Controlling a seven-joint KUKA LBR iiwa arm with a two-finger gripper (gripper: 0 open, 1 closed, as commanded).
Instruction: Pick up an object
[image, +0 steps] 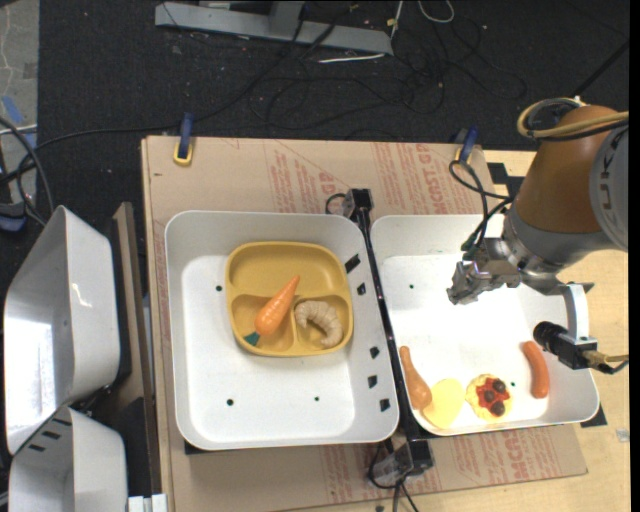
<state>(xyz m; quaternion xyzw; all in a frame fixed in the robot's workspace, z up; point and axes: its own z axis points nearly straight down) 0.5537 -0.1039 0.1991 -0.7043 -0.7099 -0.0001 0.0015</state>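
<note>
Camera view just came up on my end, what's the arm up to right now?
The arm's gripper hangs over the right bin, above bare floor near its upper middle. Nothing shows between its fingers. A sausage, a small pizza and an orange piece lie along that bin's near edge. In the left bin, a yellow plate holds a carrot and a shrimp.

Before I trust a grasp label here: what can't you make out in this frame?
- Gripper, camera view: too small and dark to tell how its fingers stand.
- Arm: cut off by the right edge.
- Round toy in right bin: topping too small to identify.
</note>
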